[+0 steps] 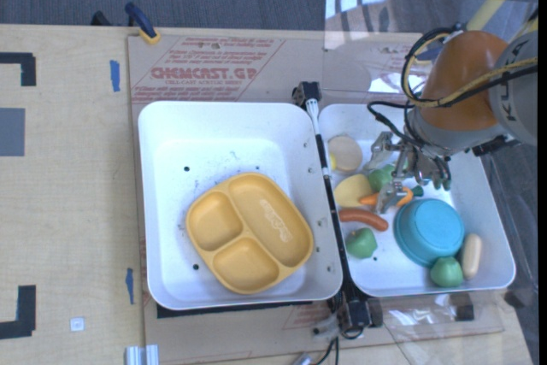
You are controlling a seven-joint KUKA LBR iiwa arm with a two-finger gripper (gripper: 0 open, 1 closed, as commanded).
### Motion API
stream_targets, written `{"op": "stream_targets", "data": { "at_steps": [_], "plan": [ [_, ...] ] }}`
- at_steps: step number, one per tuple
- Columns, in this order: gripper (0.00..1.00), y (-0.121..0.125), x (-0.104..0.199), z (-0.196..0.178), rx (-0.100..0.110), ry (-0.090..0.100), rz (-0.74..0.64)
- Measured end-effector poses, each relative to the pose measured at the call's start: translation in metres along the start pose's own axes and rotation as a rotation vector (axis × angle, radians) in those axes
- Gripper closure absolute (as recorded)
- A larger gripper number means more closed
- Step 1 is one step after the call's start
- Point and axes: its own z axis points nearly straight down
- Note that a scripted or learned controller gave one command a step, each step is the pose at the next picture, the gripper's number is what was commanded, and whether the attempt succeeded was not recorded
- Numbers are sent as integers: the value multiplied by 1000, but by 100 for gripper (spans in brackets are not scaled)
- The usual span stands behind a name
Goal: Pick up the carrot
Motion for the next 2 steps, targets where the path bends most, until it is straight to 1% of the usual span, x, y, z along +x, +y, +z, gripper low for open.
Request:
{"op": "stream_targets", "data": {
  "at_steps": [1, 2],
  "plan": [
    [0, -36, 57, -12, -1, -2, -90],
    [0, -3, 113, -2, 0, -9, 219]
  ]
}}
